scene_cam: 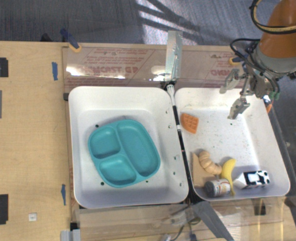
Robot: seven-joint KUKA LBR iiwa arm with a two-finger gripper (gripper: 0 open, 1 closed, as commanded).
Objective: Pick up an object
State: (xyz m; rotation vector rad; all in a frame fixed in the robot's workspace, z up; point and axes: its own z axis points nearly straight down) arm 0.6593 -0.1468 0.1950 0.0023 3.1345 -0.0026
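Gripper (234, 98) spread, nothing between its fingers, at 1 o'clock over right bin (268, 134). Banana (228, 168) at 5 o'clock (no labels legible). Teal plate (123, 152) in left bin (82, 134).

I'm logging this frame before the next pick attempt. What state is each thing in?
end effector: above the right bin's far end, nothing between its fingers
teal tray: flat in the left bin, compartments hold nothing
orange piece: lying alone in the right bin
banana: lying near the front, beside the tan pastry
small can: on its side
black-and-white carton: lying at the front corner
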